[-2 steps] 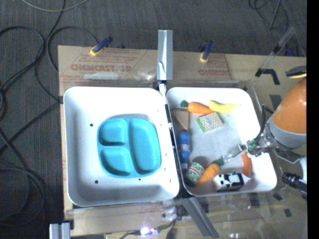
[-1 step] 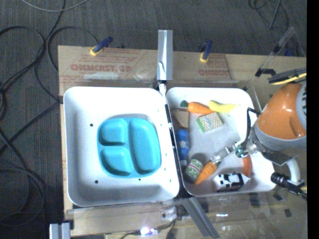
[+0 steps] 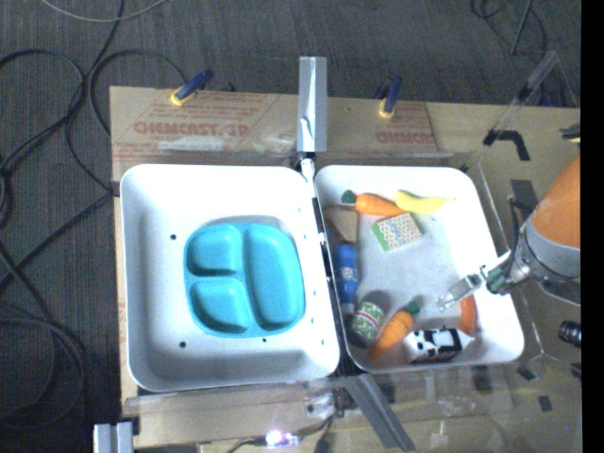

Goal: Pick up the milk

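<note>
Camera view: claw [image 3: 460,292] above milk [image 3: 434,343].

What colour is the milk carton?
The milk carton is white with black cow patches, seen in the camera view near the right bin's front edge.

Faint red lettering reading "CHEMCAST" stands on the brown cardboard sheet [image 3: 203,125] behind the bins.

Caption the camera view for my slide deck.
Gripper hovering above the milk carton in the right bin.
</note>
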You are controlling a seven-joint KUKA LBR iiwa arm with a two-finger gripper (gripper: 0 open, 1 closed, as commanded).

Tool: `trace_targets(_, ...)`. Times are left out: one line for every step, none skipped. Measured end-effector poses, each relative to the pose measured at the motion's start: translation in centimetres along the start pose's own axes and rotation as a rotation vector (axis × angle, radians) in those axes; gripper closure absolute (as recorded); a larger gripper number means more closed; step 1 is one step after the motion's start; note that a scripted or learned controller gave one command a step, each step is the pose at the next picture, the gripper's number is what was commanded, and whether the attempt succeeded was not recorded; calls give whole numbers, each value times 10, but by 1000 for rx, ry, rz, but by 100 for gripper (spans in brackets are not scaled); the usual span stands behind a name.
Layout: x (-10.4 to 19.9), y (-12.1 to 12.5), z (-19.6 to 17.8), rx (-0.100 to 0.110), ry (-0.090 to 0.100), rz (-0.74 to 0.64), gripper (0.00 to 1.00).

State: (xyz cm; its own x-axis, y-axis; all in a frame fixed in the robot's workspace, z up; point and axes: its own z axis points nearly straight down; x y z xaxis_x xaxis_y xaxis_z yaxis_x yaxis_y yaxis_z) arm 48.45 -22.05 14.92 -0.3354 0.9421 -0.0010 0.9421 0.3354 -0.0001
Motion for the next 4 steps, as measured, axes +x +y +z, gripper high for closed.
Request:
trace_targets(64, 28, 40, -14, -15, -90, 0)
trace_targets(88, 34, 1, 1, 2, -82, 0)
trace_targets(73, 76, 54, 3, -1, 30, 0)
trace_targets(14, 49, 59, -10, -7, 66, 0)
